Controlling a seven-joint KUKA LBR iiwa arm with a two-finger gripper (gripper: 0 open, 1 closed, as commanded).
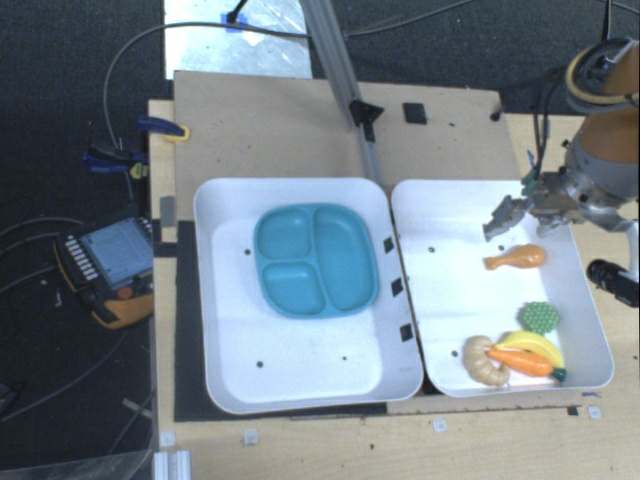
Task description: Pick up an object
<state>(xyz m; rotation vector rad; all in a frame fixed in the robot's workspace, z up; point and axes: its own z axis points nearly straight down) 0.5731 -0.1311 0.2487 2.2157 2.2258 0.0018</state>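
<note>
At the right of the frame, the end effector point(503, 218) hangs over the right bin point(440, 268), just above a toy drumstick point(517, 259); grip state cannot be told.

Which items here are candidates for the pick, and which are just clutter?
Job in hand: gripper; chicken drumstick, green broccoli, banana, carrot and peanut-shaped piece, all in the right bin.

Lying about: blue divided plate in the left bin; clamps; handheld controller.
</note>
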